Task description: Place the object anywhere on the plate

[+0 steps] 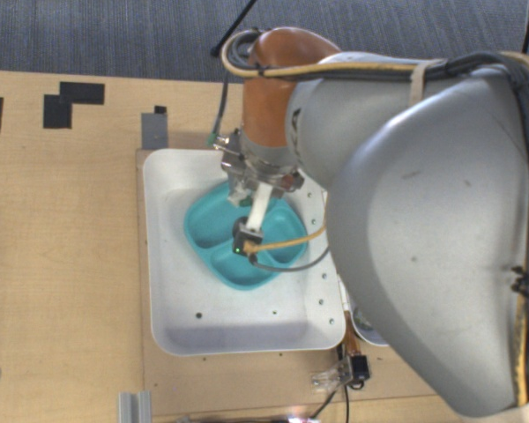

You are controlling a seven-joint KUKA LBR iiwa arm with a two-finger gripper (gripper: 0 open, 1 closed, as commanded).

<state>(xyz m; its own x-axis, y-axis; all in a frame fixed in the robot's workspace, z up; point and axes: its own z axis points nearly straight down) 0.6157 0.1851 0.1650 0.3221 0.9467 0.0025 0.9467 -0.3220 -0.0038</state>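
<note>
A teal plate (207, 227) with moulded compartments lies in the middle of the left white bin (172, 263). My gripper (240, 192) hangs over the plate's upper middle, under the orange band of the wrist. The wrist and its fittings cover the fingers and the part of the plate right beneath them. I cannot make out any object between the fingers or on the bare parts of the plate.
The large grey arm body covers the right half of the view and most of the right bin (363, 329). Black markers (70, 102) sit on the wooden bench top at the left. A small metal bracket (154, 129) stands at the bin's far left corner.
</note>
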